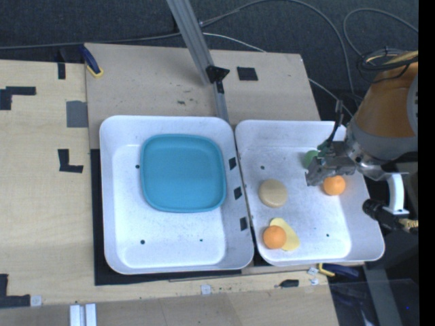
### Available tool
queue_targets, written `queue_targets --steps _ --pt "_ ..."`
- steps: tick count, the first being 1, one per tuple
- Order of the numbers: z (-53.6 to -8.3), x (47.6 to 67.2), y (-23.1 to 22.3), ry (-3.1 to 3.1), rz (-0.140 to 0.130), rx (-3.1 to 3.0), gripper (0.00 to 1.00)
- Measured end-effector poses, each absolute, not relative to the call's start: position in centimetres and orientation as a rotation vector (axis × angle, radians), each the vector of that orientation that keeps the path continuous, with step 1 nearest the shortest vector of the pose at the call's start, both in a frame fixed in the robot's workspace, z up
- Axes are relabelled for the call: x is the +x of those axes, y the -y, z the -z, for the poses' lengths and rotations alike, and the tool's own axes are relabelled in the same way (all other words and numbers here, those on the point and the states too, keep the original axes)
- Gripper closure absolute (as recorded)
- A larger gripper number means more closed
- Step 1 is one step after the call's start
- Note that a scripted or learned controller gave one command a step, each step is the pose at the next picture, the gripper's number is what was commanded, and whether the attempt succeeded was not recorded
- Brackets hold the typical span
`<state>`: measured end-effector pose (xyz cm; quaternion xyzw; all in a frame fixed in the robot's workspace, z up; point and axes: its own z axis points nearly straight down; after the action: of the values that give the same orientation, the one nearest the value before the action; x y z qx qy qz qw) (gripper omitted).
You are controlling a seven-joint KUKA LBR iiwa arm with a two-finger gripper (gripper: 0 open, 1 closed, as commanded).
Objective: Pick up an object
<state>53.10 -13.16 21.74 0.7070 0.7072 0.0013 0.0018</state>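
Near the right bin's (353, 250) far right edge, the pincer (321, 172), its spread impossible to tell, hovers beside an orange ball (334, 185): likely light, smooth, roll-prone; grip across its middle.

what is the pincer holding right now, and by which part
Cannot be told. The pincer sits low in the right bin, beside an orange ball and a green object.
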Motion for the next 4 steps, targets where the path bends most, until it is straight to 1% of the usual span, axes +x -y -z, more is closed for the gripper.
queue_targets --steps 1,2,3,4 --pt "-25.5 53.2 13.2 -2.22 -0.003 2.219 1.0" --pt "-24.3 53.5 8.7 -2.227 0.001 2.218 1.0" --pt "-23.7 53.2 4.3 -2.227 0.001 2.218 1.0" --pt "-24.4 53.9 -1.1 -2.228 -0.001 2.217 1.0"
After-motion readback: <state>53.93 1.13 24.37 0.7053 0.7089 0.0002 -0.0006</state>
